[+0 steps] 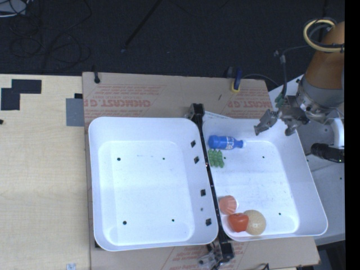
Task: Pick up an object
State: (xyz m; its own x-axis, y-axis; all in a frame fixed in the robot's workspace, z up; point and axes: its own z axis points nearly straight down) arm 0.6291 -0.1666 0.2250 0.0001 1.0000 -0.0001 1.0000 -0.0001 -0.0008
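The right bin (292,173) holds a blue bottle (224,143) lying on its side at the back left, with a small green object (216,160) just in front of it. At the bin's front lie a pale orange ball (227,204), a red tomato-like object (238,222) and a cream ball (255,221), close together. My gripper (278,122) hangs above the bin's back right rim, its two fingers spread apart with nothing between them. It is well to the right of the bottle.
The left bin (146,184) stands beside the right one, joined by a black divider (203,167). Both rest on cardboard (169,94). A blue and yellow clip (237,80) sits at the cardboard's back edge. A cable loop (318,35) rises by the arm.
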